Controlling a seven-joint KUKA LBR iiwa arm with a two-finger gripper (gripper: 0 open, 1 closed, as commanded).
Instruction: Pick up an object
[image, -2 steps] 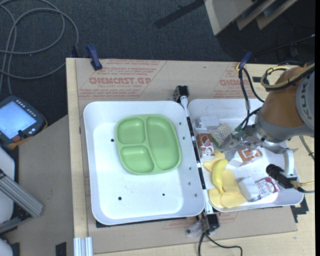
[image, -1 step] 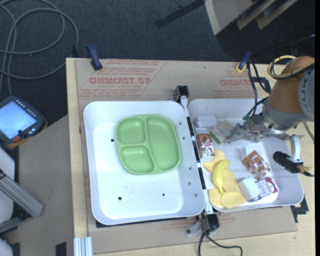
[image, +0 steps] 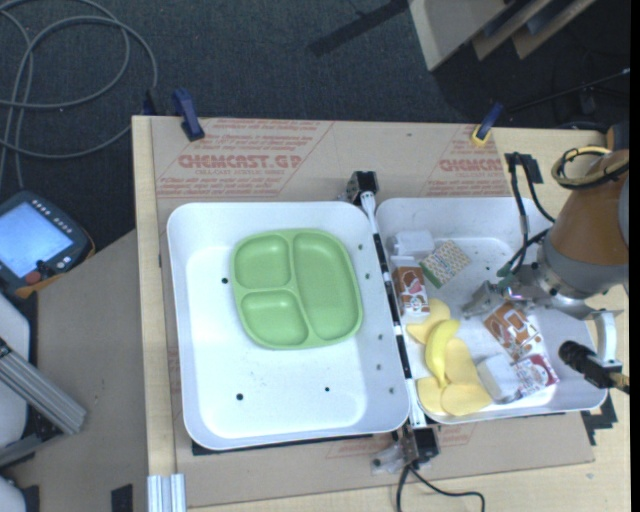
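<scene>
The right bin (image: 470, 212) holds a jumble of small items. Yellow banana-like pieces (image: 446, 362) lie at its front left. An orange and white packet (image: 509, 328) lies in the middle, just below my gripper (image: 498, 292). The gripper hangs low over the bin's centre, reaching in from the right under the grey wrist (image: 578, 274). A red and white packet (image: 411, 290) lies along the bin's left wall. A patterned packet (image: 445, 262) and a small white box (image: 412, 243) sit behind it. Nothing is visibly held.
The left bin (image: 200, 380) holds a green divided plate (image: 297, 288). A pale block (image: 495, 378) and another red-printed packet (image: 537, 372) sit at the right bin's front. Black cables (image: 523, 200) trail by the arm. A handheld screen (image: 35, 243) lies off the bench at left.
</scene>
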